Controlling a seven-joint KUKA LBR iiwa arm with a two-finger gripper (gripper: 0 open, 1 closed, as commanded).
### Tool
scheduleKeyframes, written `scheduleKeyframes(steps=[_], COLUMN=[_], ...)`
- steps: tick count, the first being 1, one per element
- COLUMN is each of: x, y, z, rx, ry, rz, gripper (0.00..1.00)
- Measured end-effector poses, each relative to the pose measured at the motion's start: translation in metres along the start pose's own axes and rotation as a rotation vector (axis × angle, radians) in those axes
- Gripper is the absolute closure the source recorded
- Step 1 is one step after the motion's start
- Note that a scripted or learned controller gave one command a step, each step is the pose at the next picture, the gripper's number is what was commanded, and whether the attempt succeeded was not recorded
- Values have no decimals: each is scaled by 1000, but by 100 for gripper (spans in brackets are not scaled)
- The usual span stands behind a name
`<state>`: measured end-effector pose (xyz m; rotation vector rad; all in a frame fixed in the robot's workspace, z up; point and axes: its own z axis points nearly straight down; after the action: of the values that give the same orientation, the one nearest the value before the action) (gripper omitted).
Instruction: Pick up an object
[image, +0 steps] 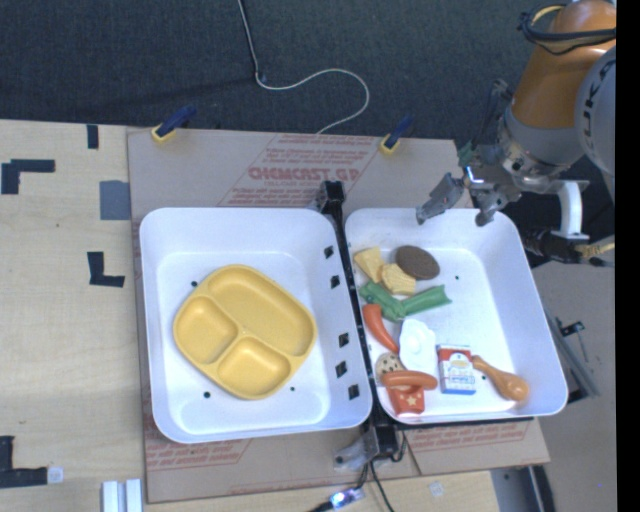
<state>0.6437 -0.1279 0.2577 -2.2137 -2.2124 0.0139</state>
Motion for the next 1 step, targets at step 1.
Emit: scheduleKeyframes(steps=[1], x=[0], y=[2], z=[-9], rx=[-13], ry=[-2], rz=[-2], gripper=[0])
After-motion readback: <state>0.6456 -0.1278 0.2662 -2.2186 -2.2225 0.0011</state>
